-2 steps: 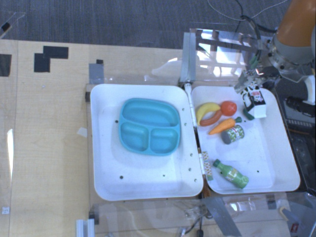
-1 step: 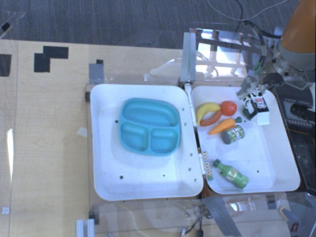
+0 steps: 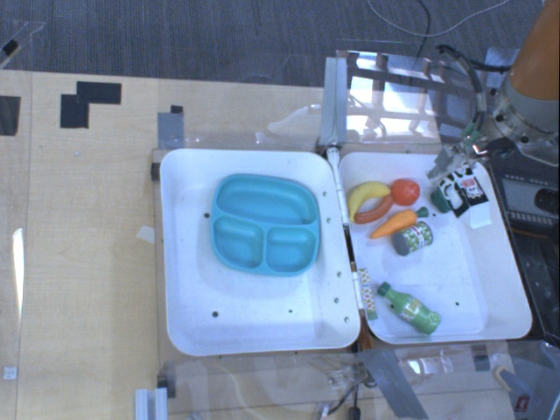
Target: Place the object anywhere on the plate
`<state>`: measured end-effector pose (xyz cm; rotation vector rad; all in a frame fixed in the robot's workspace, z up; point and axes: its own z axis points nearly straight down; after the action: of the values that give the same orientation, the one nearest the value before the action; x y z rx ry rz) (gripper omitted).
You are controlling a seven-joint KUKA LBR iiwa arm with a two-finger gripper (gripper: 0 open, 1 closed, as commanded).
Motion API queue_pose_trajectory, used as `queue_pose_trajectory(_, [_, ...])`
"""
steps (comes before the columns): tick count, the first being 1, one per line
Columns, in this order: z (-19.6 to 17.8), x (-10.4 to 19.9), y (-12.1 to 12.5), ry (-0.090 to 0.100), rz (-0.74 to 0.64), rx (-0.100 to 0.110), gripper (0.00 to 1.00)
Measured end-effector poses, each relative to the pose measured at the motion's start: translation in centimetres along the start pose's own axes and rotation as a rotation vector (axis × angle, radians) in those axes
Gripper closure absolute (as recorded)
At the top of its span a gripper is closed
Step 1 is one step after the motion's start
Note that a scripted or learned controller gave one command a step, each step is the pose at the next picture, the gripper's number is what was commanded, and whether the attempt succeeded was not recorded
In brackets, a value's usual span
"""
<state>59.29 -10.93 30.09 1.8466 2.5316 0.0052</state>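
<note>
Position the end effector (image 3: 457, 175) squarely over one item in the right shallow white bin (image 3: 503, 274), where the task's object lies well apart from the sky-blue three-compartment plastic plate (image 3: 265, 224) in the left white bin (image 3: 188, 261); opening and contents of the end effector cannot be told here. Avoid the tight cluster of yellow banana (image 3: 367, 194), red tomato (image 3: 404, 191), orange carrot (image 3: 393, 224) and small grey can (image 3: 412, 238); prefer the isolated green plastic bottle (image 3: 409, 309), then lift clear of the divider between bins.
</note>
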Motion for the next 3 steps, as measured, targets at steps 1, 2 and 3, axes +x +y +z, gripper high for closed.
queue_pose_trajectory(1, [0.9,-0.4,0.3,0.001,0.012,0.002,1.00])
queue_pose_trajectory(2, [-6.4,0.9,-1.0,0.000,0.188,-0.001,1.00])
queue_pose_trajectory(3, [5.3,5.3,-6.6,0.002,0.720,0.007,1.00])
